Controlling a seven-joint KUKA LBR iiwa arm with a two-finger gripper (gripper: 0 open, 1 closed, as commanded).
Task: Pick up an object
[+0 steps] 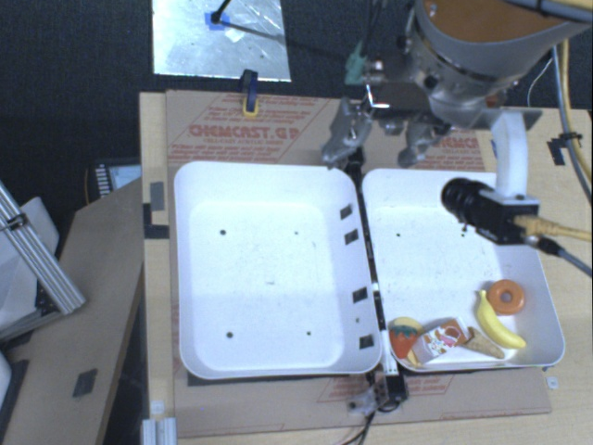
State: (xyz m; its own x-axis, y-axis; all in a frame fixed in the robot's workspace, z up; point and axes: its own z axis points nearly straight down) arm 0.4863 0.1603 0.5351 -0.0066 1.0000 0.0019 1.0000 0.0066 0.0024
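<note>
While the gripper (380, 146) hangs apparently open and empty above the bins' far edge, the banana (498, 323) lies well forward and right; descend squarely over its midsection, clear of the neighbouring doughnut (506, 296).

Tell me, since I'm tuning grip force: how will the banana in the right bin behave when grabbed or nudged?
The banana looks like a smooth, glossy toy, so it is probably light, stiff and somewhat slippery. Its curved shape may make it pivot or rock rather than slide straight. It lies close beside the orange ring near the bin wall, so a push would likely jam it there.
</note>
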